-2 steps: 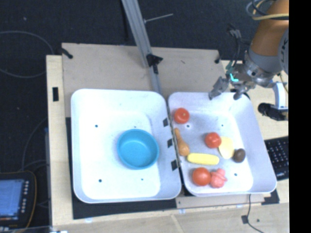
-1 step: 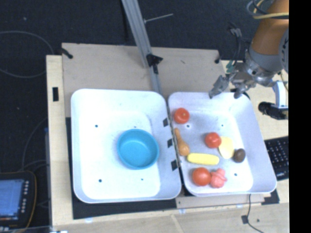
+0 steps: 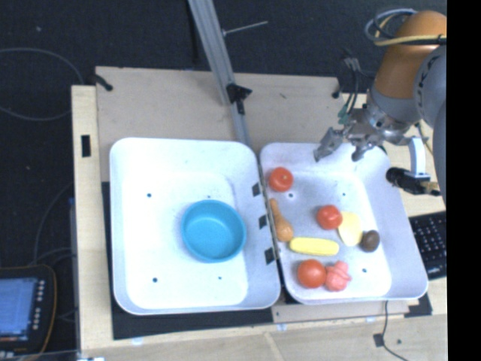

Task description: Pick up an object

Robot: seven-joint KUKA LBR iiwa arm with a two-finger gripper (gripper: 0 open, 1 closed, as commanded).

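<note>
While poised over the far edge of the right bin (image 3: pixel 402 224), tool (image 3: pixel 346 149) spread wide, gripping nothing. Nearest pick: red tomato (image 3: pixel 281 178) by the bin's left wall. Probably light, stiff, smooth plastic; likely slippery, so best pinched across the middle. No legible writing anywhere.

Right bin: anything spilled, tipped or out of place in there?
Nothing stands out. The toy foods lie inside the right bin; the blue bowl sits upright in the left bin. The gripper hovers over the right bin's far edge.
</note>
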